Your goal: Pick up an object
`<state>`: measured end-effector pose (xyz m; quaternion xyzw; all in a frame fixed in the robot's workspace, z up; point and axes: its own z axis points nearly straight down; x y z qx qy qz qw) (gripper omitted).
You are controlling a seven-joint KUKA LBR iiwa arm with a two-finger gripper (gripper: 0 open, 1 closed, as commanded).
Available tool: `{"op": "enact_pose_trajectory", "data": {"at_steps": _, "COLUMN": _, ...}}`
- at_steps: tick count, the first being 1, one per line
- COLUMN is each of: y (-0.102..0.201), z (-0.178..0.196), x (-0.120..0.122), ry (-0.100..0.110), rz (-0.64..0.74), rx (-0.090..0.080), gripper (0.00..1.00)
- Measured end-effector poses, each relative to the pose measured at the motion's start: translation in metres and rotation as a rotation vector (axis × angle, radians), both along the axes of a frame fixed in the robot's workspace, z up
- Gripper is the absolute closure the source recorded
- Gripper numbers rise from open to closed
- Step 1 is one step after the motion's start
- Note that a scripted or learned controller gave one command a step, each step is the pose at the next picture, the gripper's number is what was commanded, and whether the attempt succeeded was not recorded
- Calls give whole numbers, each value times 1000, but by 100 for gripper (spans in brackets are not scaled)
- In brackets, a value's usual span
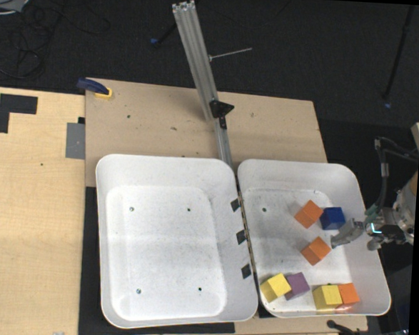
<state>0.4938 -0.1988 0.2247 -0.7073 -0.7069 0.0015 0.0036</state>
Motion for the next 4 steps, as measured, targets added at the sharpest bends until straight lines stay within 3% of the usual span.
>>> {"op": "enact_pose_trajectory", "data": {"at_steps": 1, "y": -1, "z": 2, "x": 1, "ry": -5, "rz": -1, "rx": -2, "gripper": 0}}
{"op": "enact_pose_trajectory", "data": {"at_steps": 3, "y": -2, "z": -124, "x": 1, "ry": 1, "rz": 0, "rx": 1, "gripper": 0}}
{"op": "enact_pose_trajectory", "data": {"at_steps": 4, "y": -2, "z": -133, "x": 2, "ry": -4, "rz": -3, "rx": -1, "gripper": 0}}
